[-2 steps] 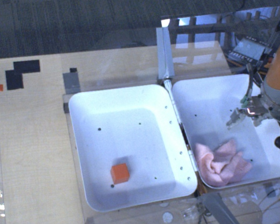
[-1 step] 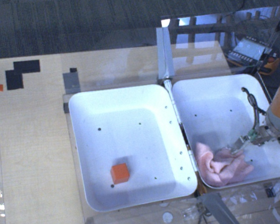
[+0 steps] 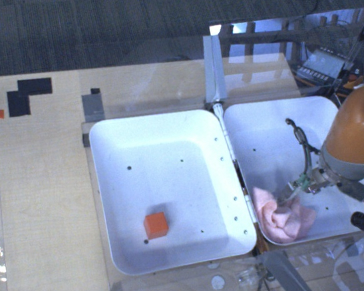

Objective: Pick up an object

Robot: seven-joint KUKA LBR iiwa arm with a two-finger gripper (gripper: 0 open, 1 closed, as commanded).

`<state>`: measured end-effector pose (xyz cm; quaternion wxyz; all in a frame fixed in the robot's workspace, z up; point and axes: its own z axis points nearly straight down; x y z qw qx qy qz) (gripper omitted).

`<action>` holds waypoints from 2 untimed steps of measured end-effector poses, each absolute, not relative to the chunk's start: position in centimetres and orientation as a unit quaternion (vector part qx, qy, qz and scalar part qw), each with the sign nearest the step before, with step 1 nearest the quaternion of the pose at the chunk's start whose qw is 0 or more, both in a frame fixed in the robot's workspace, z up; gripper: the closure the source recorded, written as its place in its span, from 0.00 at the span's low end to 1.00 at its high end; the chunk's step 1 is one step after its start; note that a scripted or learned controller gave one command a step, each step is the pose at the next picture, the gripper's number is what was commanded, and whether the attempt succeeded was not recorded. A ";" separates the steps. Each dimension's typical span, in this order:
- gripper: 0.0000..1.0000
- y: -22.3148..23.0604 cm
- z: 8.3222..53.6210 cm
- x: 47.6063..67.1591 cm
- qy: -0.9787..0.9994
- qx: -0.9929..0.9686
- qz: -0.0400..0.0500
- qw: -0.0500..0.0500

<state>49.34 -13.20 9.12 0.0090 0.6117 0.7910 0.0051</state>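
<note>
A crumpled pink cloth (image 3: 283, 218) lies in the front left corner of the right bin (image 3: 267, 129). My gripper (image 3: 286, 205) reaches in from the right and is down at the cloth's top, touching or pressing into it. An orange cube (image 3: 156, 225) rests in the front left part of the left bin (image 3: 154, 138), far from the gripper.
The arm's orange band and grey wrist (image 3: 359, 137) hang over the right bin's right side, with a black cable (image 3: 298, 135) looping above the gripper. A metal divider (image 3: 214, 76) stands between the bins at the back. Black markers (image 3: 27, 94) lie on the wooden bench to the left.
</note>
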 end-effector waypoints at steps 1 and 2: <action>0.00 -9.0 9.1 53.1 0.648 0.761 0.007 0.006; 0.00 -11.8 9.1 49.3 0.688 0.725 0.006 0.008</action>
